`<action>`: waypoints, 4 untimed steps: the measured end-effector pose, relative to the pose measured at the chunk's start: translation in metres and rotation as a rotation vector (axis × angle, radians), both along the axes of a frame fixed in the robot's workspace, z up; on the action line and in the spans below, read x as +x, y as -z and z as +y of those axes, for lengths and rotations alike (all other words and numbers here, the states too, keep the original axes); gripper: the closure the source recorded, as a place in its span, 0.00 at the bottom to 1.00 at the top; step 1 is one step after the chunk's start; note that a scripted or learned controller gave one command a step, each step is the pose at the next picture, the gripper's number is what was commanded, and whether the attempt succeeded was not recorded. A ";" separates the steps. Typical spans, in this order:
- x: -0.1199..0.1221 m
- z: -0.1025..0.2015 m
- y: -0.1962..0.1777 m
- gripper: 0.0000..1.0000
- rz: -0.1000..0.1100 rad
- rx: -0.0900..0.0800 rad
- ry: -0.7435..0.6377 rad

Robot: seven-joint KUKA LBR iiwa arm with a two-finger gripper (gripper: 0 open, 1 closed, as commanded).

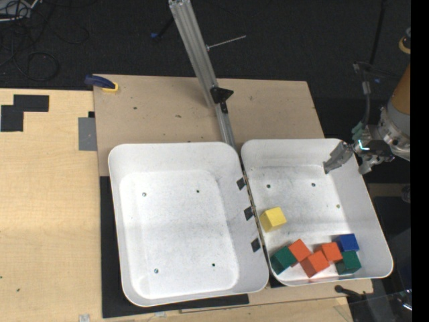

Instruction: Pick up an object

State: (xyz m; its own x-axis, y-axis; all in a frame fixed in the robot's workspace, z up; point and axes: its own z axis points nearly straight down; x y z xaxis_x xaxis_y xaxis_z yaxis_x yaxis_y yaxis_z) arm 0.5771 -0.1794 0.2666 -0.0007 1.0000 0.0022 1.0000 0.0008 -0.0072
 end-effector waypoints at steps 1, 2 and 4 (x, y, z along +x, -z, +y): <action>0.001 0.000 -0.002 0.00 -0.004 -0.001 0.000; -0.011 0.001 0.051 0.00 0.001 0.000 0.001; -0.026 0.002 0.154 0.00 0.002 0.000 0.002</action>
